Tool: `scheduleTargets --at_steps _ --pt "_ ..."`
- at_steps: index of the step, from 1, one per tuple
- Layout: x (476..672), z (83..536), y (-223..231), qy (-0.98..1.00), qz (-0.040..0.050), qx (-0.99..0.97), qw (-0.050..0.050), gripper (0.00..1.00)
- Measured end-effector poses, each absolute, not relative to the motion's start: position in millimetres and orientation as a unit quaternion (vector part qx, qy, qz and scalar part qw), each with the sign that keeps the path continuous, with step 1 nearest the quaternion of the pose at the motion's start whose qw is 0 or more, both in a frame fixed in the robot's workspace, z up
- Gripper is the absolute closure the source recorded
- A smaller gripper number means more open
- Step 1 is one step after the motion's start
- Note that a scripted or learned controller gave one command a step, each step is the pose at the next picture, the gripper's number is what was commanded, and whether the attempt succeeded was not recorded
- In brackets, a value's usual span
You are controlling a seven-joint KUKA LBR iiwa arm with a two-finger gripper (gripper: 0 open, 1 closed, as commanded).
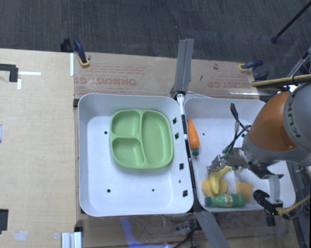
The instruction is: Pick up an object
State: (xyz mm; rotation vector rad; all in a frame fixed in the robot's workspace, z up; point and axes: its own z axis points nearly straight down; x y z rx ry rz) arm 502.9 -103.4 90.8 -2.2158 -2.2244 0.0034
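Pale green tray (141,139), orange carrot (194,135), yellow banana (213,182).

Wooden bench (31,167) carries two white bins: left bin (88,159), right bin (212,105), side by side.

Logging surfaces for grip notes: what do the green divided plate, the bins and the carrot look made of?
Green divided plate: probably matte moulded plastic, even colour, soft rounded dividers. Left bin and right bin: likely smooth white plastic with a slight sheen and rounded corners. Carrot: seemingly toy plastic, uniformly orange with a green tip.
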Motion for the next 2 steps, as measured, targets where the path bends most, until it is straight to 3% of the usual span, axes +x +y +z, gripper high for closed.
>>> scheduleTargets --at_steps 1,2 --pt "502.1 98.6 -104.4 -0.708 0.0023 -0.707 0.002 1.00" --pt "544.1 190.8 -40.7 -0.687 0.0018 -0.727 0.001 1.00"
